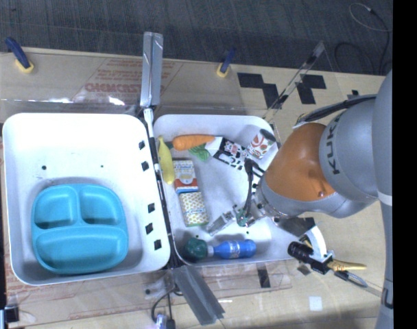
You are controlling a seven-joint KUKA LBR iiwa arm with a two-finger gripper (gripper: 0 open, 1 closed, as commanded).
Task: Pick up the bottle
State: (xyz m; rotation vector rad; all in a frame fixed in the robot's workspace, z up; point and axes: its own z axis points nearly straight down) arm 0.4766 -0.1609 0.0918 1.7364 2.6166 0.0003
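Note:
The bottle [229,249] has a blue body and a dark green cap. It lies on its side along the near wall of the right bin [263,125], cap pointing left. My gripper [237,218] hangs just above and slightly behind the bottle's middle, under the orange band of the arm. Nothing shows held in it.
Also in the right bin are a carrot [193,142], a yellow banana-like piece [166,163], two small snack packs [188,190] and a cow-print item [230,153]. The left bin [16,136] holds a blue divided tray [79,228]. A metal divider [151,67] stands between the bins.

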